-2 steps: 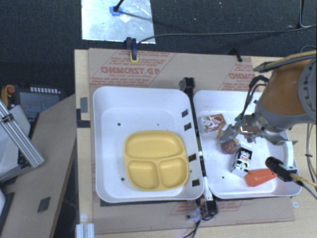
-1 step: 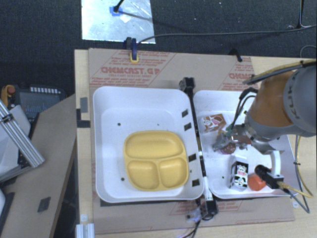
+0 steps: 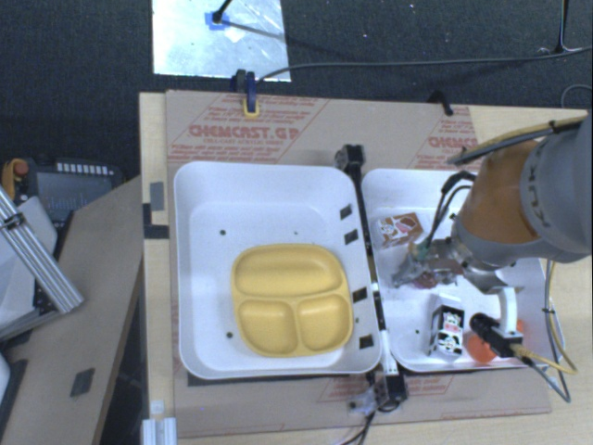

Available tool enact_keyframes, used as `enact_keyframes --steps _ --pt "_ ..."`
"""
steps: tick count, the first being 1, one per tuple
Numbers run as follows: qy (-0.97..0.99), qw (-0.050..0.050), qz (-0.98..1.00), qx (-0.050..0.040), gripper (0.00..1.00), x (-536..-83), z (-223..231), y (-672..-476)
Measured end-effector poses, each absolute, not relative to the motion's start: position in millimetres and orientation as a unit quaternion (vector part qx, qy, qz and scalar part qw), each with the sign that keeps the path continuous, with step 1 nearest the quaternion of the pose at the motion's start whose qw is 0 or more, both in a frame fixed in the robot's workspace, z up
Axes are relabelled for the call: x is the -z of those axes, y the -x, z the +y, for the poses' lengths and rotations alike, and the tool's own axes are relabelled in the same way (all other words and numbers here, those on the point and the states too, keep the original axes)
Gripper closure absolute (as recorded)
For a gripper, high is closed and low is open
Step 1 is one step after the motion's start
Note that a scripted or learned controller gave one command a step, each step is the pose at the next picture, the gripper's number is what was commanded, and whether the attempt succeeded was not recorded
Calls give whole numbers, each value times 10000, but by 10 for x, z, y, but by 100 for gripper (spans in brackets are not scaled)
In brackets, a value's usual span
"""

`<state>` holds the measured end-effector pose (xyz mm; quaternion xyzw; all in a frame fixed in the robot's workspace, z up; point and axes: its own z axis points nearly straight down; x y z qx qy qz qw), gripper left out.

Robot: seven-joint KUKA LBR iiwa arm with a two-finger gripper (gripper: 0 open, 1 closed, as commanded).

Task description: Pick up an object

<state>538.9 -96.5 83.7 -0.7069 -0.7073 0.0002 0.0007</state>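
1. The brown sheet (image 3: pixel 278 123) under the bins reads "CHEMCAST GP" in red; print on the small items is too small to read.
2. The gripper (image 3: pixel 412 269) sits inside the right bin (image 3: pixel 389 185), and I cannot tell whether it is open or closed. A brown-and-white packet (image 3: pixel 400 228) lies just behind it, and a black-and-white carton (image 3: pixel 448 332) lies near its front.
3. An orange thing (image 3: pixel 477 349) lies beside the carton. A yellow divided tray (image 3: pixel 290 299) lies in the left bin (image 3: pixel 199 248).

Left bin (image 3: pixel 199 248): yellow tray (image 3: pixel 292 299) takes middle & lower right; top strip & left side bare, easy way in. Right bin (image 3: pixel 400 327): tight. Arm (image 3: pixel 519 202) covers its right half, gripper (image 3: pixel 414 269) mid-bin, brown packet (image 3: pixel 400 228) just above, black-white box (image 3: pixel 448 332) & orange bit (image 3: pixel 478 349) lower right. Lower-left floor bare.
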Motion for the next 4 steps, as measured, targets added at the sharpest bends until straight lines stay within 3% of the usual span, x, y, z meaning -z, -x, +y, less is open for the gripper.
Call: enact_keyframes --steps 1,4 --pt "7072 -12 -7071 13 100 -960 -969 -5403" --pt "7051 -30 -7091 24 100 -2468 -823 -5482"
